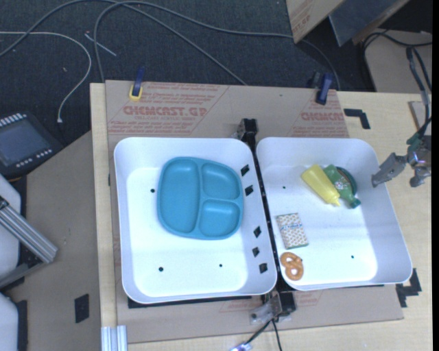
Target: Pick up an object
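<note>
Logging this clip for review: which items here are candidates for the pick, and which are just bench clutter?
Pick candidates:
blue divided plate in the left bin
yellow bottle, green item, patterned packet and pretzel in the right bin
claw, at the right bin's right edge, holding nothing visible

Lying about:
blue clamps
loose cables
cardboard box
</note>
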`<state>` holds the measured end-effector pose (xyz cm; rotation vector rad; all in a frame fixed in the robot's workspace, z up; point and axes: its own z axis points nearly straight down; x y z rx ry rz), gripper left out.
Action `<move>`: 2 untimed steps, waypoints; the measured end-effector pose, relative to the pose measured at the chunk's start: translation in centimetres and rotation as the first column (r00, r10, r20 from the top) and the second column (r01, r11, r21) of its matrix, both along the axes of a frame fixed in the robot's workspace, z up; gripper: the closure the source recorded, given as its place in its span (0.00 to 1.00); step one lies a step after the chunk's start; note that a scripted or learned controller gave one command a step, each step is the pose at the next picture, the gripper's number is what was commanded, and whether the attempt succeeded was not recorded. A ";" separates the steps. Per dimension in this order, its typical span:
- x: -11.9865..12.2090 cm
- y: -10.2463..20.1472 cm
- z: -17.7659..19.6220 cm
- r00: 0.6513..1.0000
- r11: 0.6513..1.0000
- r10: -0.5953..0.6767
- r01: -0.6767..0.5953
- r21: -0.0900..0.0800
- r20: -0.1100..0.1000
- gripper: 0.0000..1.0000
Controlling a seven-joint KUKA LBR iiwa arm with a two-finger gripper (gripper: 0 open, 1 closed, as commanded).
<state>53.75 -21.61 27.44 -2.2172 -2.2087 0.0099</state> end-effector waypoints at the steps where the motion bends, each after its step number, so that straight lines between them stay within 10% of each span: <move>1: 0.2 0.1 0.7 1.000 1.000 0.004 -0.004 -0.004 0.012 0.00; 2: -0.5 0.5 -5.2 1.000 1.000 0.004 -0.004 -0.001 0.006 0.00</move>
